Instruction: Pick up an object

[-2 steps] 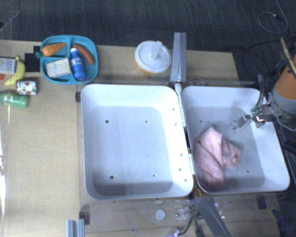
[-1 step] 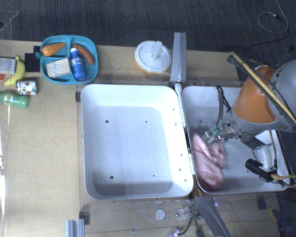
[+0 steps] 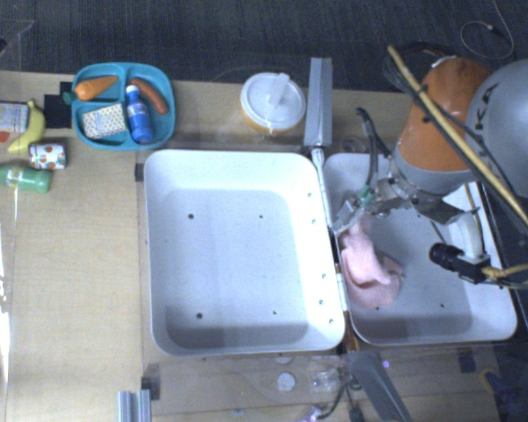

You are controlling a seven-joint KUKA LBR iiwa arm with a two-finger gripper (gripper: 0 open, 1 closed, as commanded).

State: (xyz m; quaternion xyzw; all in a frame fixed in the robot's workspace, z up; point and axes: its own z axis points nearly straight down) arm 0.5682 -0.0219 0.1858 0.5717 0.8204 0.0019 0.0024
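1. Camera view: in the right bin (image 3: 484, 319), centre-right of frame, the gripper (image 3: 359, 207) meets the top of a pink cloth (image 3: 368, 262); whether its pincer is wide or closed cannot be told.
2. Risk: soft fabric near the bin's left wall may slip free, judging by its slack folds.

one fixed camera above the bench (image 3: 70, 280), looking down at a slant, both bins framed

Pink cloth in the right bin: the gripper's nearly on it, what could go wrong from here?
The soft pink cloth lies crumpled against the right white bin's left wall, so the gripper might clip that wall. Being limp, the cloth may be pinched only by a fold and slip out when lifted.
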